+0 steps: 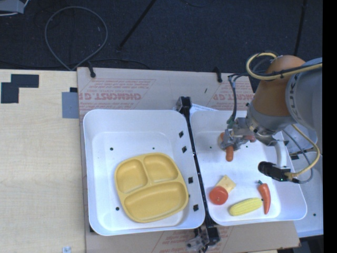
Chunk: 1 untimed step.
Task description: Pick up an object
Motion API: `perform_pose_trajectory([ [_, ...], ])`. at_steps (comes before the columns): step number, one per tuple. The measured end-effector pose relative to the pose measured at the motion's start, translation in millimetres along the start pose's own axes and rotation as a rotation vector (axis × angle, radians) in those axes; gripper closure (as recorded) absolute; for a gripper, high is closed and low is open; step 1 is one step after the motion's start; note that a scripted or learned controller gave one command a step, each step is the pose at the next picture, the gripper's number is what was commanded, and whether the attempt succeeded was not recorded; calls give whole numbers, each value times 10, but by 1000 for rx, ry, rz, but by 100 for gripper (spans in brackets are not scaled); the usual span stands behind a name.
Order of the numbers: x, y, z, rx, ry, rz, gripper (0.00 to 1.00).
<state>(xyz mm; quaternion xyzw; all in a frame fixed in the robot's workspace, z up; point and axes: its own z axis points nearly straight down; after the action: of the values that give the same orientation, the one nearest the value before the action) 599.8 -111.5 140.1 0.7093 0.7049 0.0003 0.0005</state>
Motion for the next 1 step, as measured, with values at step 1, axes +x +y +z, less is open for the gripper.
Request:
perform_pose_trajectory([
  [1,7,-31,-627,-2,0,-7,100],
])
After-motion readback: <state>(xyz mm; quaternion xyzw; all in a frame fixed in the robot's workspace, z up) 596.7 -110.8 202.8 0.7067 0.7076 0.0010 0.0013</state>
